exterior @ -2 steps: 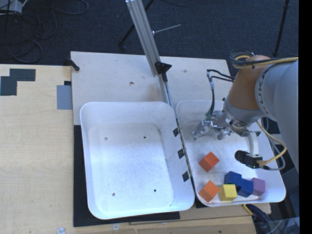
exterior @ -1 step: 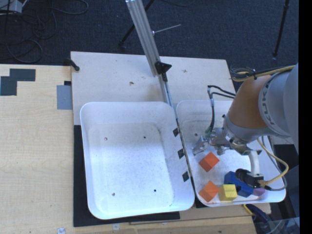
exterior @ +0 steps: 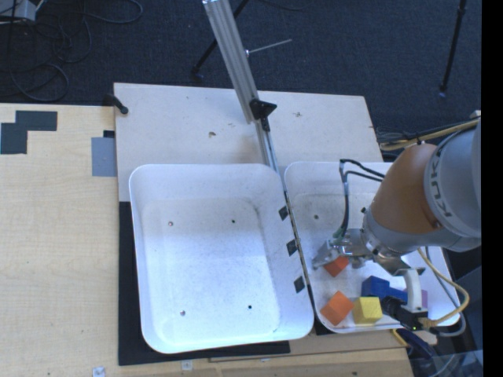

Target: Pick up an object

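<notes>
We see the metal two-finger gripper [exterior: 334,256] low in the right white plastic bin [exterior: 310,187], its fingers closed around a small red-orange block [exterior: 337,267]. Nearby we spot an orange cube [exterior: 337,308], a yellow cube [exterior: 367,310] and a blue block [exterior: 380,287]. The left white bin [exterior: 157,187] sits alongside.

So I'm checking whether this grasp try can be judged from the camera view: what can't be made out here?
- Pincer: too small and blurred to read its grip on the red block.
- Red block: partly covered by the pincer.
- Blue block: right end hidden under the arm.
- Right bin: far right side hidden by the arm.
</notes>
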You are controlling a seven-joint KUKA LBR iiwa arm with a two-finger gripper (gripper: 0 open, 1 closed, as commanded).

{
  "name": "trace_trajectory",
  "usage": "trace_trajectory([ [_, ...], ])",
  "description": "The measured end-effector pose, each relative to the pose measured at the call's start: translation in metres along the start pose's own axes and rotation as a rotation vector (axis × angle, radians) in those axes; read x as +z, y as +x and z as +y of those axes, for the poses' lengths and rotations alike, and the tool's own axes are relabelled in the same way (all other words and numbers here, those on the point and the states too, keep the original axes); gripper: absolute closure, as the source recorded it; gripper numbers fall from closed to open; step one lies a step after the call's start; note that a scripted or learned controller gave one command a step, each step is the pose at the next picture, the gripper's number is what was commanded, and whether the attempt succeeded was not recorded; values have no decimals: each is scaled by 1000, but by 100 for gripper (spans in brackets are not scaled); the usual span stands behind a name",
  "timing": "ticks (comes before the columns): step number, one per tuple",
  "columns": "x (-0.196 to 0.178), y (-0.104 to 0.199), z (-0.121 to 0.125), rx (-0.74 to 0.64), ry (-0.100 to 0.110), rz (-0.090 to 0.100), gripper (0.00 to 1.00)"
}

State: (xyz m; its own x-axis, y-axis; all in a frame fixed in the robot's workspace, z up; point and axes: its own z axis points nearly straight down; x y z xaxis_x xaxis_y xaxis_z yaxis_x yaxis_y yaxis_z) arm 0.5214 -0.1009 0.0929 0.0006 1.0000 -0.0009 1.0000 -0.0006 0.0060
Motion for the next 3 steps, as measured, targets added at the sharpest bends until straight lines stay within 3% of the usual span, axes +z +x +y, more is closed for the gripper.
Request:
trace_trajectory([
  [1,-10,-1,0,6,2,1,100],
  [2,-101,73,31,-7,1,4,100],
  [3,-97,136,56,-5,8,2,100],
])
